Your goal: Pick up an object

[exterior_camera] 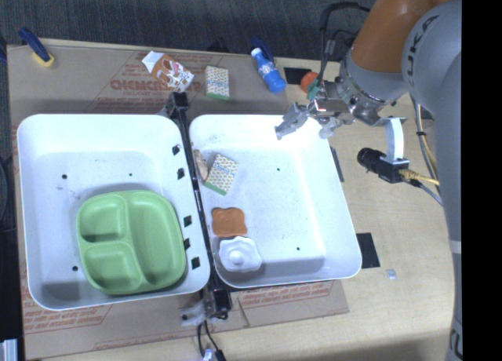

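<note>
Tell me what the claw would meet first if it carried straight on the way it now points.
The claw points toward the picture's left and somewhat downward, above the right bin's far rim. Going on, it would probably meet that bin's bare floor first, short of the patterned packet; depth is unclear.

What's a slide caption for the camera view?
Gripper above right bin's far edge; green tray in left bin.

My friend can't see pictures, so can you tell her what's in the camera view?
A grey and orange robot arm reaches in from the right, its gripper above the far edge of the right white bin, holding nothing. That bin has a patterned packet, an orange-brown piece and a small white container along its left side. The left bin holds a green divided tray.
</note>
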